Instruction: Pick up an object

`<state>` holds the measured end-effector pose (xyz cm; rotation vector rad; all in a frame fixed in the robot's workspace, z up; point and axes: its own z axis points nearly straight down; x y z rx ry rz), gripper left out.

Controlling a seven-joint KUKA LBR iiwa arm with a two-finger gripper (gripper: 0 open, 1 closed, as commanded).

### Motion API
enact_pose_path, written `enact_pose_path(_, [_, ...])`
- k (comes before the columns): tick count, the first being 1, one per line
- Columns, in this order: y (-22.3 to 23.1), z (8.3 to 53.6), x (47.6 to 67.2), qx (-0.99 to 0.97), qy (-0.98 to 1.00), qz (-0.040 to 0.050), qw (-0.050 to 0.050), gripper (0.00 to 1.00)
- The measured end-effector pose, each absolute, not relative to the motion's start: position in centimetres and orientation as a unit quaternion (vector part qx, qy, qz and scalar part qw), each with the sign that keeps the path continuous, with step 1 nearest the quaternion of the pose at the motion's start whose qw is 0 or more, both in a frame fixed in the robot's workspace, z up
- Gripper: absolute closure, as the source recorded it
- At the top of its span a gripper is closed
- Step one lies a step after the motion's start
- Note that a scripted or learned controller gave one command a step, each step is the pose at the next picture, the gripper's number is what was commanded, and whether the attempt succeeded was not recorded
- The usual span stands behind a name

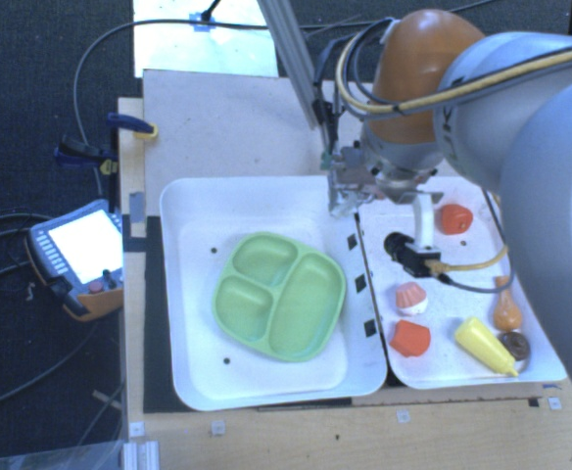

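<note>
tool (348,202) over bin divider (362,262) | grip state: cannot tell | risk: descending here strikes divider, misses toys (410,338)

The flat light-brown wooden bench (227,116) holds two shallow white plastic bins. The left white bin (193,360) sits right beside the right white bin (452,365), and their edges touch in the middle of the bench.
</note>
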<state>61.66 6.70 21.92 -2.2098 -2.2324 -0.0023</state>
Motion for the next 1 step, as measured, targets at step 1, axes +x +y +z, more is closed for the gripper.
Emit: enact_pose_path(1, [11.08, 22.15, 61.32, -0.704, -0.711, -0.0014, 0.000, 1.00])
